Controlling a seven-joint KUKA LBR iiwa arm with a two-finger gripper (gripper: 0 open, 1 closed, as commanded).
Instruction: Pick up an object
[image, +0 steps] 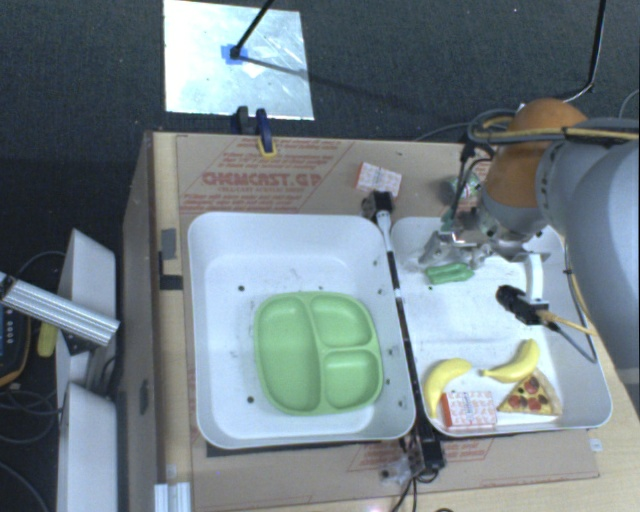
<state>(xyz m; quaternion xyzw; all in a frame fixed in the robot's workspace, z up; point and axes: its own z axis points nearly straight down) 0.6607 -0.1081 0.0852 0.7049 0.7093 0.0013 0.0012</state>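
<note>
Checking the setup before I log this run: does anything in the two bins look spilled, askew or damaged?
Nothing stands out. The green plate lies flat in the left bin. In the right bin, two bananas, a pizza slice and a small box crowd the near edge; a green piece lies by the pincer.

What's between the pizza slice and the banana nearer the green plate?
A red and white box sits between pizza slice and banana, in the camera view.
</note>
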